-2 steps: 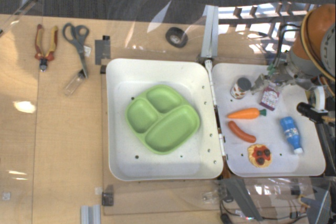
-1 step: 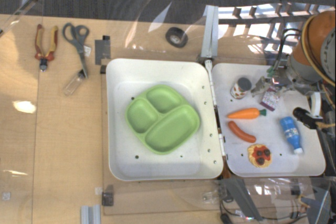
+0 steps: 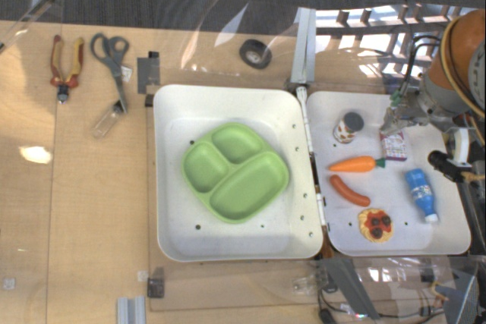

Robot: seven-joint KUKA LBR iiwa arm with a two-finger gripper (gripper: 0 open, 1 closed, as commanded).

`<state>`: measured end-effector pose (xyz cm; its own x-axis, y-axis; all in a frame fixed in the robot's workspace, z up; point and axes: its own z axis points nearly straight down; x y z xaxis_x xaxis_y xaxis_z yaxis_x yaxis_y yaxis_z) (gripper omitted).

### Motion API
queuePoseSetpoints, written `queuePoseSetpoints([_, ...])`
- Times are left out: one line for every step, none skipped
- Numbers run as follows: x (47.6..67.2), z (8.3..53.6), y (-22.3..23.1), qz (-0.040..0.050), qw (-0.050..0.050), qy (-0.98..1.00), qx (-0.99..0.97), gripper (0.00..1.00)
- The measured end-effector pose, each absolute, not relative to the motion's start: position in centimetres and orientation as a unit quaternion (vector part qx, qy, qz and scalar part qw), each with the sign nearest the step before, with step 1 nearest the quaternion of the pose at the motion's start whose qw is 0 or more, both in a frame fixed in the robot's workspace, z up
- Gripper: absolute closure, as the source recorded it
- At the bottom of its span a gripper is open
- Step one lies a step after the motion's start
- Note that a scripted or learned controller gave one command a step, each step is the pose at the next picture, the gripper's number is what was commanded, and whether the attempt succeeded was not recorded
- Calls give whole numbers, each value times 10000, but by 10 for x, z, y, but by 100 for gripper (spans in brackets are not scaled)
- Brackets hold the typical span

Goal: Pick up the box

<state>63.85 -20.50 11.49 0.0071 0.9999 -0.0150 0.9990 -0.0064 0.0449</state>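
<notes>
The box [image 3: 395,147] is small, white and purple, and sits in the right bin [image 3: 456,239] near its upper middle, just right of the carrot's green top. My gripper [image 3: 398,120] hangs directly over the box's far end, reaching in from the right. The fingertips end at or just above the box's top edge; I cannot tell whether they touch it.
Also in the right bin are a small can [image 3: 348,127], a carrot [image 3: 355,164], a sausage [image 3: 349,190], a pizza slice toy [image 3: 377,224] and a blue bottle [image 3: 420,194]. The left bin [image 3: 171,231] holds a green divided plate [image 3: 235,171]. Pliers [image 3: 63,66], scissors [image 3: 114,64] and a tape roll [image 3: 256,52] lie on the bench.
</notes>
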Motion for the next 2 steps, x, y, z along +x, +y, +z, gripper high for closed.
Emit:
queuePoseSetpoints([638,115,-205,104,210,7045,7093,0])
queuePoseSetpoints([634,100,-202,89,152,6707,7415,0])
